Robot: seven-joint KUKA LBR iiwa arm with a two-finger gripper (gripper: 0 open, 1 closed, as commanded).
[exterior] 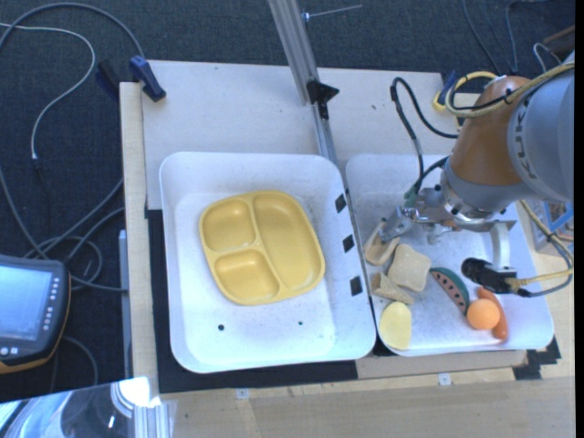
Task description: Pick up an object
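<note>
My gripper (404,224) hangs beside the tan block (410,267); whether it's apart or together, I cannot tell. The block looks light and stiff, so I'd pinch its flat sides.

The gripper (404,224) hangs low in the right bin (529,340), near its left wall, just above a tan bread-like piece (376,245). Beside that piece lie a tan block (410,266) and a flatter tan slice (391,290), touching each other. A pale yellow round slice (395,325) sits at the bin's near edge. To the right are a toy watermelon wedge (449,286) and a toy orange (484,314). The left bin (182,336) holds a yellow three-compartment plate (262,245), lying flat and slightly turned. A blue clamp (146,77) grips the bench's far left corner.
</note>
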